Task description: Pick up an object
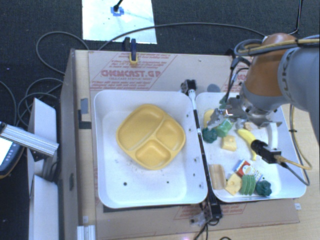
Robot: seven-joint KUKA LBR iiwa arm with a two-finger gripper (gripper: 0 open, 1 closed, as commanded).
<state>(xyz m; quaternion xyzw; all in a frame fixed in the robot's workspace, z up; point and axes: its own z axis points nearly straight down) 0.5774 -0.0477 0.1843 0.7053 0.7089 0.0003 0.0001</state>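
Note:
My gripper (pixel 220 118) reaches down into the upper left part of the right bin (pixel 295 176). Directly below it lie a dark green broccoli-like piece (pixel 209 134) and a lighter green piece (pixel 225 128), very close to the gripper's tip. A yellow cheese wedge (pixel 229 143) and a banana (pixel 246 136) lie just to the right of them. A pale yellow item (pixel 208 116) lies partly hidden by the gripper, near the bin's left wall.
The left bin (pixel 112 184) holds a yellow divided plate (pixel 151 135). At the right bin's front lie a bread slice (pixel 217 176), a cheese piece (pixel 233 184), a green ridged piece (pixel 247 184), a dark green piece (pixel 263 187) and a red-and-white pack (pixel 243 167). A black cabled plug (pixel 264 151) hangs beside the wrist.

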